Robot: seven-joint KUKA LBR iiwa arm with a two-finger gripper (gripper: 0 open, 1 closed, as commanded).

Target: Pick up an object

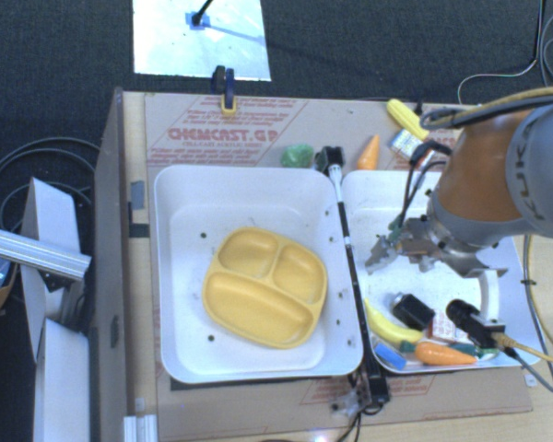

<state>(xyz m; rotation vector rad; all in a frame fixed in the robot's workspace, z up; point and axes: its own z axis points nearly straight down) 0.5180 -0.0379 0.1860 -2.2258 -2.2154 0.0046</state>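
End effector (387,250) hovering over right white bin (373,201), finger state unclear, nothing visibly held; yellow plastic banana (390,326) lying at bin's near edge beside orange plastic carrot (445,354), likely light, stiff, slick, so gripping mid-body across narrow width.

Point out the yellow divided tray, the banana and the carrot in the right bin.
yellow divided tray (265,285), camera view, its centre ridge.
banana (390,325), camera view, its middle.
carrot (442,354), camera view, its body.

A yellow divided tray (265,286) lies in the bin (180,201) left of the pincer (380,250); a green lump (298,157) sits on the tabletop (249,132) up-left of it.
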